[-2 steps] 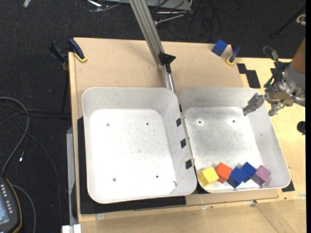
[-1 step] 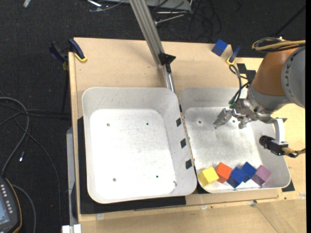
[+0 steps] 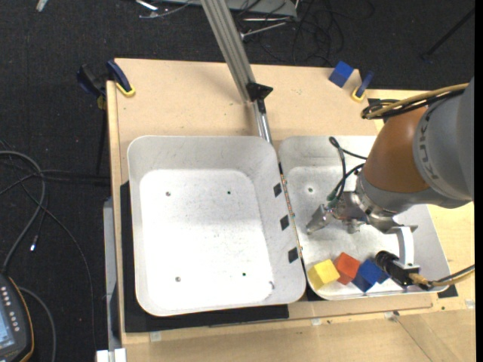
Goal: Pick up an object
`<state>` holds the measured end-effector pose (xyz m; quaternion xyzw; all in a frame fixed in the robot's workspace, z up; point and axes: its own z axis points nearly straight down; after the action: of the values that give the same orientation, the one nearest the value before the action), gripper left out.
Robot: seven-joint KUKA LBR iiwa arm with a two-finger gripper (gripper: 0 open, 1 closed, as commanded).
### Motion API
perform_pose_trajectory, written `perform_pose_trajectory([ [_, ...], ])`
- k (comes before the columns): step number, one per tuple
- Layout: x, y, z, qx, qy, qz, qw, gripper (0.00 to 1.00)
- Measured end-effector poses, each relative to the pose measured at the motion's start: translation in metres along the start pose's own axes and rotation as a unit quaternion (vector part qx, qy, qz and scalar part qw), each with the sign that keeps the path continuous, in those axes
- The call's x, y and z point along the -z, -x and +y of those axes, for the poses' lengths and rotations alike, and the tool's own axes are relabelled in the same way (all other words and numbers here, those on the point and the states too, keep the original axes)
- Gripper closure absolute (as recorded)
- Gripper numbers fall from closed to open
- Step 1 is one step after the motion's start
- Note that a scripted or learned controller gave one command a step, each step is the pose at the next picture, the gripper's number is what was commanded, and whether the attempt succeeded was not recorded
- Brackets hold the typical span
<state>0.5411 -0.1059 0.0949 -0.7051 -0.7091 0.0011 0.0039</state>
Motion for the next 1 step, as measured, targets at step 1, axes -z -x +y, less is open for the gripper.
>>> perform_pose_trajectory([
  [1,0.0015,-0.0021,0.0699,0.0,0.006,-0.002,1.0,0.0],
])
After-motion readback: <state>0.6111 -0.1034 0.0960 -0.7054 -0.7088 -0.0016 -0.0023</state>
